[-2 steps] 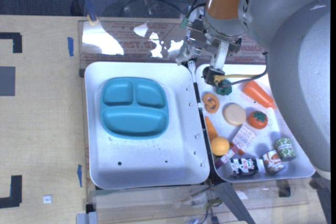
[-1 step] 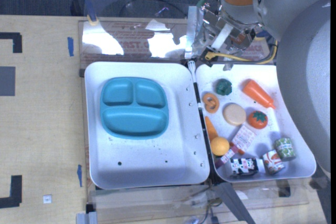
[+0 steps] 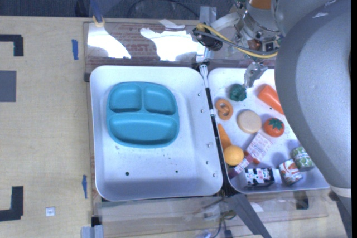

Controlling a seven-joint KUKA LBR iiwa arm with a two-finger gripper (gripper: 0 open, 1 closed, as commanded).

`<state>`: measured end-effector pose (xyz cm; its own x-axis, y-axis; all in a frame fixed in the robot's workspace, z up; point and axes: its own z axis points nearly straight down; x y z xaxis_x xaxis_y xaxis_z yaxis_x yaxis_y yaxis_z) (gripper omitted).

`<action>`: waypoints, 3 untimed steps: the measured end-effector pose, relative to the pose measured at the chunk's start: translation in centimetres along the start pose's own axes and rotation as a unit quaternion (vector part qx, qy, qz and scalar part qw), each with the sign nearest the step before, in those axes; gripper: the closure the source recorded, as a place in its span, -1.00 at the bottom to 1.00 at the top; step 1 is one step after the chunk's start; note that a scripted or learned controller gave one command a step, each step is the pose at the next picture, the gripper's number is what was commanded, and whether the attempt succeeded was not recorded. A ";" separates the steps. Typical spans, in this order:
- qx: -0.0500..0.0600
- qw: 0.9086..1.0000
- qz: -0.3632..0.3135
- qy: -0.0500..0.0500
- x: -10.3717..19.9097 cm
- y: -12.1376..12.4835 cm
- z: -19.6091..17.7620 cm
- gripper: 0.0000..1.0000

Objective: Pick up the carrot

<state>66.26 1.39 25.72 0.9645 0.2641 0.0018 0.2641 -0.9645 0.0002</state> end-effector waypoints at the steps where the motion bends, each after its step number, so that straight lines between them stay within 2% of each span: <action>1: 0.002 0.982 -0.191 -0.003 -1.5 4.5 0.9 -1.00; 2: 0.003 0.986 -0.169 -0.006 -0.7 -0.2 7.7 -1.00; 3: 0.002 0.986 -0.170 -0.003 -0.5 0.0 6.2 1.00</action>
<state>65.73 1.27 19.51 0.8208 0.5713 -0.0042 0.5713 -0.8208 -0.0034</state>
